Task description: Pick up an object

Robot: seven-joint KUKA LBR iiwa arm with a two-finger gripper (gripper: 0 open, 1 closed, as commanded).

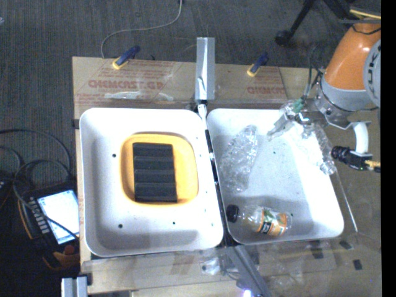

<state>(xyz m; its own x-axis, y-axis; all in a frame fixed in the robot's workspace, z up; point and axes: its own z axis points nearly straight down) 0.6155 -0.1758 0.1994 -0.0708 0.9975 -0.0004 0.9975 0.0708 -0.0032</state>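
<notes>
- A small clear plastic bottle (263,220) with a black cap and an orange label lies on its side near the front edge of the right-hand shallow white bin (315,223), its cap pointing toward the divider between the two bins.
- Farther back in the same bin, a crumpled clear plastic bottle (240,155) lies close to the bin's left wall, stretched from front to back.
- The left-hand shallow white bin (99,166) holds a rounded yellow tray (129,153) near its middle.
- A black ribbed rectangular block (154,172) rests inside that yellow tray, covering most of it.
- The two bins sit side by side and touch along their inner walls, on a brown board worktop (86,85).
- At the worktop's back edge, two blue and yellow clamps (125,56) grip the board, one toward the left and one toward the right, with an upright grey metal post (205,70) between them, in line with the gap between the bins.
- The grey robot arm with an orange band (349,54) comes in over the back right corner of the right-hand bin.
- The tool (289,117) hangs over that back right corner, above the bin floor, apart from both bottles; clear crumpled plastic shows around it, and whether its fingers are wide or narrow cannot be made out.
- A tablet with a lit screen (59,215) lies on the floor beyond the worktop's left edge.
</notes>
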